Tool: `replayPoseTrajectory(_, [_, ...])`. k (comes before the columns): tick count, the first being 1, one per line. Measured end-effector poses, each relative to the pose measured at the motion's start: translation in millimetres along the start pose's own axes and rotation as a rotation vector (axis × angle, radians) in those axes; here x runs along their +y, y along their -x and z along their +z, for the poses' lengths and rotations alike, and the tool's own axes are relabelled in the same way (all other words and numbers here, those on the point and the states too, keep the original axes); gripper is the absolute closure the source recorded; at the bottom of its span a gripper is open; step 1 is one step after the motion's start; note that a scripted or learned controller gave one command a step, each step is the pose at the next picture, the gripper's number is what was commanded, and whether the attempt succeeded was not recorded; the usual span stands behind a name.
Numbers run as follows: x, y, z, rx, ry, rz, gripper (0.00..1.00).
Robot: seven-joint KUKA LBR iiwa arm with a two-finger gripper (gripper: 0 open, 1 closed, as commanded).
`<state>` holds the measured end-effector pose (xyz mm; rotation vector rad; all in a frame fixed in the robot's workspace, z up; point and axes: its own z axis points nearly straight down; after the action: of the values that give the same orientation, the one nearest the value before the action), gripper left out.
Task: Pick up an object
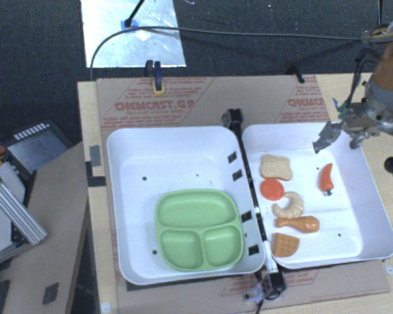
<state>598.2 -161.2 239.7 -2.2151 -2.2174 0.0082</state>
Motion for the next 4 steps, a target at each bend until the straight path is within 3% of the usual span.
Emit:
replayPoseTrajectory(1, [2.2,-0.3,-6.0,-0.002,0.010,-0.002,0.00])
replayPoseTrajectory(3, [6.6,0.4,114.6,-0.001,0.006,-0.003,0.00])
replayPoseTrajectory(4, [9.0,0.7,153.7,-0.002,0.014,0.000,0.00])
